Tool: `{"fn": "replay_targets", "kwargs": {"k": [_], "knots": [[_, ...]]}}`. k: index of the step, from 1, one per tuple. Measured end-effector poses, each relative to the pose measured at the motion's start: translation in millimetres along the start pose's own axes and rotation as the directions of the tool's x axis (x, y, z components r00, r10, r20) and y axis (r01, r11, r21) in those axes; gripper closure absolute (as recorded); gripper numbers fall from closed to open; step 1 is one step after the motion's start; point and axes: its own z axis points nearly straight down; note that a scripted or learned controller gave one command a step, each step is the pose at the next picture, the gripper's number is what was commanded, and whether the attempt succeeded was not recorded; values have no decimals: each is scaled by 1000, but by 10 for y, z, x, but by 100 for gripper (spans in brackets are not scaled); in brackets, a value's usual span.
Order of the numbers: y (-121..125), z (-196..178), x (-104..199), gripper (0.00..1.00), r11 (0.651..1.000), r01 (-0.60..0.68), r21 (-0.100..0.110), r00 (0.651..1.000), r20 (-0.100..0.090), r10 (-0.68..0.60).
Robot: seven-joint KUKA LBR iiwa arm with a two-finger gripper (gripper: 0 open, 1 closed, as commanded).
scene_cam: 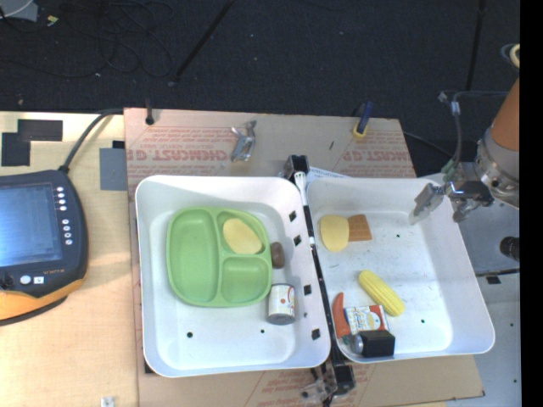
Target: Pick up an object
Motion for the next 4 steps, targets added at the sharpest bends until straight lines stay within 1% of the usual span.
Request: {"fn": "replay_targets", "kwargs": {"k": [1, 2, 3, 4], "knots": [[-473, 1457, 603, 0, 1000, 0, -2, 1000, 1, 0], [-937, 1545, 703, 0, 1000, -4, -22, 1000, 4, 4], [-846, -505, 1618, 0, 1000, 8, -15, 1000, 0, -8], [-829, 509, 944, 0, 1000, -6, 10, 1000, 2, 6]]}}
